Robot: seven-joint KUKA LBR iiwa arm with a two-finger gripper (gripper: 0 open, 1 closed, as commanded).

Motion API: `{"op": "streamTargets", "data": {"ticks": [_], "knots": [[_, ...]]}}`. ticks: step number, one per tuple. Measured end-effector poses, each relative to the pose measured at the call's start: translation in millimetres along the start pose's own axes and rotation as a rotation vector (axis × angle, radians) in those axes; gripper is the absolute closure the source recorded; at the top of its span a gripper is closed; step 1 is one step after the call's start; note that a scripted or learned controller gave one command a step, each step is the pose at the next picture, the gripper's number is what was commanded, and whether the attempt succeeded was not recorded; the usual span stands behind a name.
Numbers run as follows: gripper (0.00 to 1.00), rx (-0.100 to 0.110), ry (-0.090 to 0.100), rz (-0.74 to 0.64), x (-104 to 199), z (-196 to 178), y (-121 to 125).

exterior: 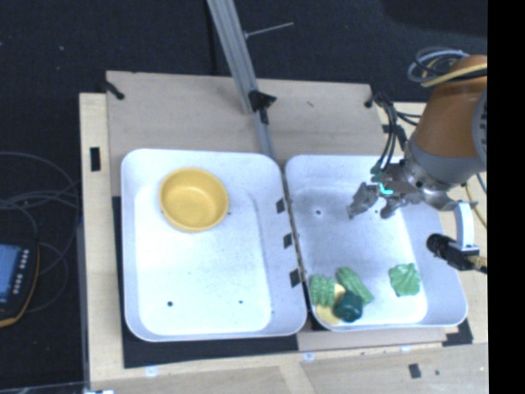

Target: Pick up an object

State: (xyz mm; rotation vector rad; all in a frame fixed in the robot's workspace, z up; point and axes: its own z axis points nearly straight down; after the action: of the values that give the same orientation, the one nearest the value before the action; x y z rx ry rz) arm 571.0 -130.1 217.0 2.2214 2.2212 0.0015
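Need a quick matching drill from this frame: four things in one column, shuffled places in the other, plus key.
Things:
1. yellow bowl
2. gripper
3. lone green toy
4. dark teal piece

Places:
A. right bin, near-right part, apart from the cluster
B. left bin, far-left part
C. over the right bin's far half
D. in the cluster at the right bin's near edge

Pairs: 1-B, 2-C, 3-A, 4-D

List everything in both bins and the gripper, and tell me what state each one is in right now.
Gripper: above the right bin, fingers spread, nothing between them.
Yellow bowl: upright in the left bin.
Green toys: clustered at the right bin's near edge, touching one another.
Lone green piece: lying apart from the cluster, untouched.
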Motion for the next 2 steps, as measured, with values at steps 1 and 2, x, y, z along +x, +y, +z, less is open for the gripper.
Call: {"op": "streamTargets", "data": {"ticks": [1,2], "knots": [[0.00,0.000,0.000,0.000,0,0,0],[0.00,0.005,0.000,0.001,1,60,-7]]}}
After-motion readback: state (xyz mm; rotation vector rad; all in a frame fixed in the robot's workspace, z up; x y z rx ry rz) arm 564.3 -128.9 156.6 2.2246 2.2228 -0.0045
